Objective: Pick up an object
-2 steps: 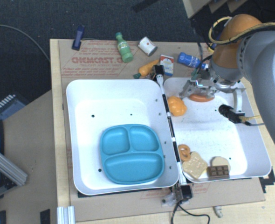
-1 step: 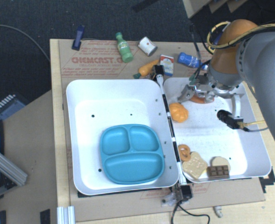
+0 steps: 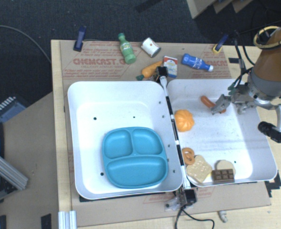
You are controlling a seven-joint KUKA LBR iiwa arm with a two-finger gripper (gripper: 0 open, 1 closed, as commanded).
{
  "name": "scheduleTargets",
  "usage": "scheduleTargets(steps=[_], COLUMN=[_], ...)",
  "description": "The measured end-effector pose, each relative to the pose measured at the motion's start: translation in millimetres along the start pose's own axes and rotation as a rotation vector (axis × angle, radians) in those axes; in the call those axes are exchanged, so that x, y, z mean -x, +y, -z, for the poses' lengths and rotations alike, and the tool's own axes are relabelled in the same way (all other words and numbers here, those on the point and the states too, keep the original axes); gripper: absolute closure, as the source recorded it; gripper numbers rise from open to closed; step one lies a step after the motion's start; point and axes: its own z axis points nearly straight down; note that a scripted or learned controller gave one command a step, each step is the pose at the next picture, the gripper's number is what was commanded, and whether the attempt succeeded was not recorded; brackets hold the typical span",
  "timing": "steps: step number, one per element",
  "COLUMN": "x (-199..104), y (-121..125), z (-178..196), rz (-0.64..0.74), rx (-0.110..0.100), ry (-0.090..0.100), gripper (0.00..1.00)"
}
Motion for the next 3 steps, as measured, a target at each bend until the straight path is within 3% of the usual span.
scheduleTargets(steps=[1,2,3], x=[-41.9,-41.3,-41.3], y=[70.0,71.2,71.0], z=[-46.4,-34.8,-35.1], rz=[0.003,0.004,0.004], rx=[0.001,0.005,0.005], ry=[0.002,-0.001,-0.001], gripper=[0.00,1.00,0.00])
